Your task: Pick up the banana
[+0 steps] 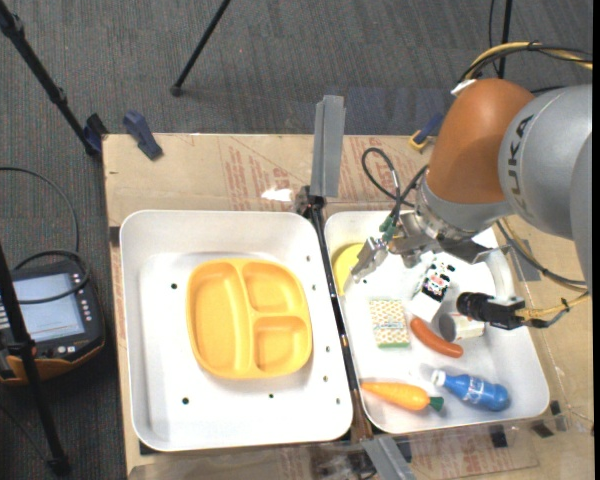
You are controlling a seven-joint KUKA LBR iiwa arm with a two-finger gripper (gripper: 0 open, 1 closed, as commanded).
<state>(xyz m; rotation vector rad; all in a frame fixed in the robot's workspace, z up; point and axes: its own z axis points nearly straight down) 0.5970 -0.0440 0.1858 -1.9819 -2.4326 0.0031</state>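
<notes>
Tool (372,258) over banana (344,260) (right bin (525,363))

Robotics lab; tripod legs (208,36), teach pendant (42,313)

Banana (344,261) mostly hidden under claw (370,258); finger gap unclear.

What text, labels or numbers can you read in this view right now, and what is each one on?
"KUKA": partly visible, running sideways on the grey arm by the orange band.
Red printed lines and marks on the cardboard bench top: too faint to read.
Small packet in the right bin: patterned print, too small to read.
Blue bottle: label unreadable.
Pendant screen on the floor: blurred.
</notes>
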